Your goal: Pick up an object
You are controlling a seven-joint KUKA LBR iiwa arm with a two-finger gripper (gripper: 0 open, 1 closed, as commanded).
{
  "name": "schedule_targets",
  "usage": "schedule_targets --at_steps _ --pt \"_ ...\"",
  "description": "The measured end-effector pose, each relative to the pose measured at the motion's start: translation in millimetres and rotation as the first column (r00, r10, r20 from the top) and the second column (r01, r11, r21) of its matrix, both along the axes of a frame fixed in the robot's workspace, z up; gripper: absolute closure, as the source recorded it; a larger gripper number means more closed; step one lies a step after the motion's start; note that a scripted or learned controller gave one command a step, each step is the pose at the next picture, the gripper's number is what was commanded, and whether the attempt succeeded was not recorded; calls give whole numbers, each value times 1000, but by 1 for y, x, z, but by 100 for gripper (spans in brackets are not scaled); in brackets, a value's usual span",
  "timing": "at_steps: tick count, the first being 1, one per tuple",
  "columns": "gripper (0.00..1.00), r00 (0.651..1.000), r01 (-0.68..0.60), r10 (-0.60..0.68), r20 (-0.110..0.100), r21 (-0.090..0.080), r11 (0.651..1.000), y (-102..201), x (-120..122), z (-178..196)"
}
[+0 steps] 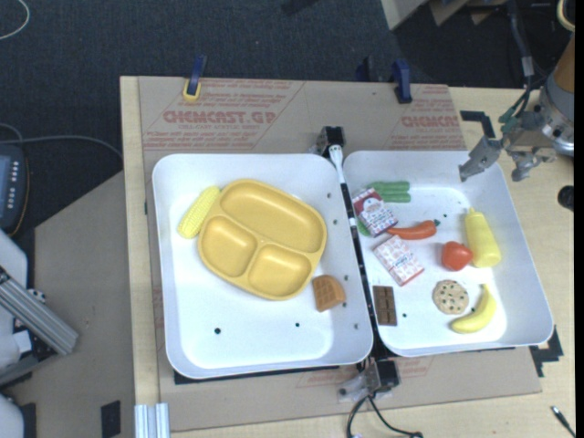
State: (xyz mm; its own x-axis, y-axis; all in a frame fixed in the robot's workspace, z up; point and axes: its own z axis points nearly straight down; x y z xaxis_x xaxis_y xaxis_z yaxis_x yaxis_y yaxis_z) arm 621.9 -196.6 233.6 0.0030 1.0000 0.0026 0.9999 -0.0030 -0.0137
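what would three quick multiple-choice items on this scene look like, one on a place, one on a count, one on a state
1. Where does the ear of corn lie?
A. in the right bin beside the banana
B. in the left bin, against the yellow tray's left edge
C. on the bench outside both bins

2. How many compartments does the yellow tray have?
A. two
B. three
C. five

3. What is the state of the tool?
A. above the right bin's far right corner, holding nothing
B. closed on the tomato
C. pressing into the yellow tray

Answers:
1. B, the corn rests in the left bin along the tray's left side.
2. B, one long section and two smaller ones show.
3. A, it hangs over the right bin rim with nothing between its fingers.
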Motion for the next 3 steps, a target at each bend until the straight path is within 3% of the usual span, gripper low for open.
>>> schedule_targets --at_steps 1,3 --pt "0 1000 -3 3 15 -3 1000 1 3 9" --pt "0 1000 -5 5 8 -1 1000 10 6 -100"
